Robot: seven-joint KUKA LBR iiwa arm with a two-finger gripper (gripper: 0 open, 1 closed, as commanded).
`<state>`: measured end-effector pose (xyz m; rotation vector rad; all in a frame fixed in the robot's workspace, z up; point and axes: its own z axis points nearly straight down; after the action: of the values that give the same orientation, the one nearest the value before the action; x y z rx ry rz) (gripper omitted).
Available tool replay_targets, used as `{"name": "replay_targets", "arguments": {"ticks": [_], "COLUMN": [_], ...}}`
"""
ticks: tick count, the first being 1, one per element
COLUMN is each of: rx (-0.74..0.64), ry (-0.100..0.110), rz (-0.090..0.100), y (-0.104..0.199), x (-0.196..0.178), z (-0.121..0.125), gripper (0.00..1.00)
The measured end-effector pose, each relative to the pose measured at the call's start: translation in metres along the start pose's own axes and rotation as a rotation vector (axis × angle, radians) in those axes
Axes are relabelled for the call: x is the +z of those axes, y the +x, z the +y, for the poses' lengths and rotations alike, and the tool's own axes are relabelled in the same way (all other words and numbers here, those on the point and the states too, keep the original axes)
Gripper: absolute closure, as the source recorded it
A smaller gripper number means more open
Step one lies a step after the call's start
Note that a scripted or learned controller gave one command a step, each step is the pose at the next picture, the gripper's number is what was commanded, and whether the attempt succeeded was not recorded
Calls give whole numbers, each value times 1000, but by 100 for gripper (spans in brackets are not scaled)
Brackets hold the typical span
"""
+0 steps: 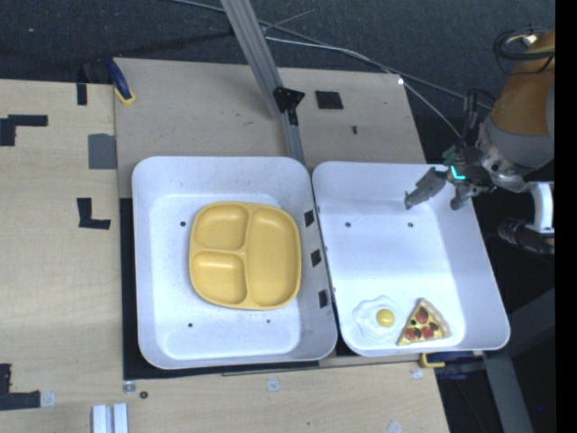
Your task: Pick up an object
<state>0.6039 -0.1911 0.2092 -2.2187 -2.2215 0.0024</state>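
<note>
Pizza slice [425,322]: toy, lying flat in the near corner of the right bin [469,251], well below the pincer [439,190] in the camera view. Fried egg [377,315]: toy, just left of the pizza slice, same bin, also well apart from the pincer. Pincer: at the upper right edge of the right bin, its two fingers spread apart with nothing between them. Yellow divided plate [244,254]: three compartments, in the left bin [158,242], far left of the pincer. Both bins rest side by side on the worktop [54,269].
</note>
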Motion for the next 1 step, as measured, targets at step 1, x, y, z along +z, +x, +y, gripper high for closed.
{"name": "replay_targets", "arguments": {"ticks": [1], "rx": [0], "ry": [-1], "rz": [0], "y": [0], "x": [0], "z": [0], "gripper": [0]}}
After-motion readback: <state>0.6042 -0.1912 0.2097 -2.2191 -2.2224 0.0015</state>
